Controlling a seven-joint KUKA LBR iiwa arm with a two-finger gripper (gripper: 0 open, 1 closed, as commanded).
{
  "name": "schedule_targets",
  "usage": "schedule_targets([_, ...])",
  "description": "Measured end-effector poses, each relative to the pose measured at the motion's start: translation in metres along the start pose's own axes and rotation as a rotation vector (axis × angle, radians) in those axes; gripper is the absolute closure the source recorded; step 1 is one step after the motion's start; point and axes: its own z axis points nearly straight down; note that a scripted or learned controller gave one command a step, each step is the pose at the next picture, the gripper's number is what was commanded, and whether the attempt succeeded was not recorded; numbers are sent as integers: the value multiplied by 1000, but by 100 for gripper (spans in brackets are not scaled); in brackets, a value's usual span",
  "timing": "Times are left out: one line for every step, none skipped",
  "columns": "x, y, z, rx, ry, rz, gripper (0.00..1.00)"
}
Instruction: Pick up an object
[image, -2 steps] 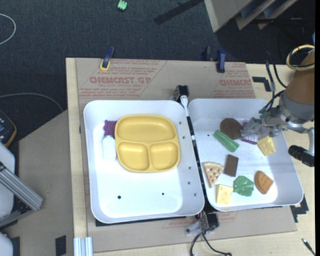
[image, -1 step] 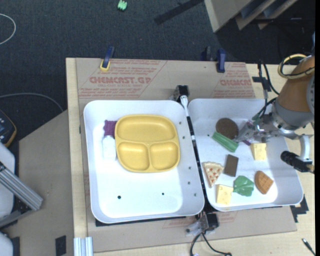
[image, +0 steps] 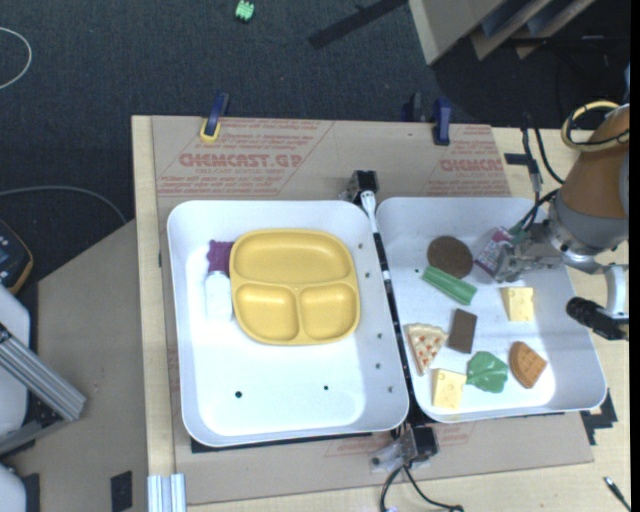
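The right bin (image: 560, 395) holds several toy foods: a brown round patty (image: 450, 255), a green stick (image: 448, 284), a brown rectangle (image: 462, 329), a pizza slice (image: 426, 346), a yellow cheese square (image: 448, 388), a green leafy piece (image: 487, 371), an orange bread piece (image: 528, 364) and a yellow cracker (image: 518, 303). My gripper (image: 512, 255) hangs low over the bin's upper right part, just right of the patty and above the cracker. A pinkish grey object (image: 492, 250) lies at its tip.
The left bin (image: 280, 405) holds a yellow three-compartment plate (image: 294, 284), with a purple piece (image: 219, 254) and a white piece (image: 217, 296) at its left side. The arm (image: 595, 190) enters from the right edge. Clamps (image: 212, 120) sit on the board's far edge.
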Motion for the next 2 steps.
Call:
schedule_targets([-10,1,-56,-8,-5,1,100])
schedule_targets([-4,11,-109,-9,-5,-1,100])
